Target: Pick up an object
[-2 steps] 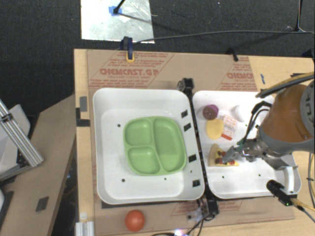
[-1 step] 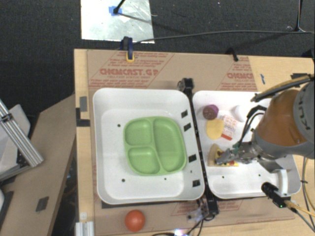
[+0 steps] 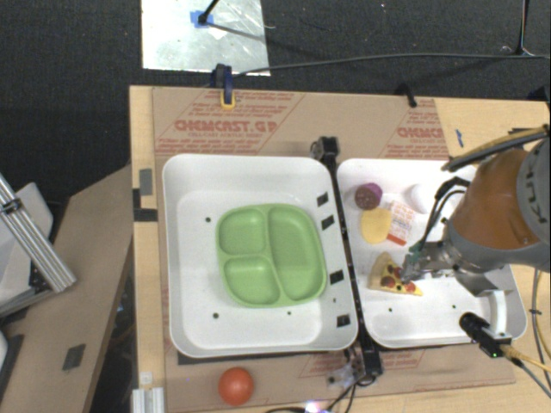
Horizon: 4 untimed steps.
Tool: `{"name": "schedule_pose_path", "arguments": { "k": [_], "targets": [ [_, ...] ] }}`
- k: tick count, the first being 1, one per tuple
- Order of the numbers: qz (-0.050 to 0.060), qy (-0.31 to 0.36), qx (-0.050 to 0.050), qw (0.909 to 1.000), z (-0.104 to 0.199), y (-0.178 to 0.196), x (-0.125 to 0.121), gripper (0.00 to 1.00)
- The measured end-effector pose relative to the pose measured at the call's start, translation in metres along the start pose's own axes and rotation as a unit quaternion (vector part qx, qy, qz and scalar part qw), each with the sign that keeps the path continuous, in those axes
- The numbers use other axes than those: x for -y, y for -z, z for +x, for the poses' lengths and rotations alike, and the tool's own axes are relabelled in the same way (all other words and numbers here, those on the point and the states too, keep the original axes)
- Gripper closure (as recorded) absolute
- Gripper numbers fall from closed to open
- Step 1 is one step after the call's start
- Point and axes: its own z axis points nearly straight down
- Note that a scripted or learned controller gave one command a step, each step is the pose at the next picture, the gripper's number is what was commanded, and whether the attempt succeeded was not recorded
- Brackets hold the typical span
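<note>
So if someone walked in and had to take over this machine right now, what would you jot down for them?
Claw: low in the right bin, right at the toy pizza slice; I can't tell whether it is open or shut, and nothing is visibly held.
Right bin also holds a dark red ball, a yellow piece and a small red-and-white packet.
Left bin: green divided plate. An orange ball lies on the bench in front.
Done: nothing lifted yet.
Left: grasp and lift one object, probably the pizza slice.

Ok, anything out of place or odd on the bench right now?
One thing: an orange-red ball sits on the bench in front of the left bin, outside both bins. The green divided tray lies slightly askew in that bin. The gripper is down at the pizza slice.
</note>
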Motion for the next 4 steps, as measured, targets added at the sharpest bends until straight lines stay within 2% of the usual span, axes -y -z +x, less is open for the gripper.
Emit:
{"name": "schedule_pose_path", "arguments": {
  "k": [1, 2, 3, 4],
  "targets": [
    [0.007, 0.000, 0.001, 1.0000, 0.000, 0.061, 0.003, 1.00],
    [0.006, 0.000, 0.001, 1.0000, 0.000, 0.113, 0.001, 1.00],
    [0.007, 0.004, 0.000, 1.0000, 0.061, 0.116, -0.006, 1.00],
    [0.008, 0.003, -0.001, 1.0000, 0.107, 0.121, 0.003, 1.00]
  ]
}}
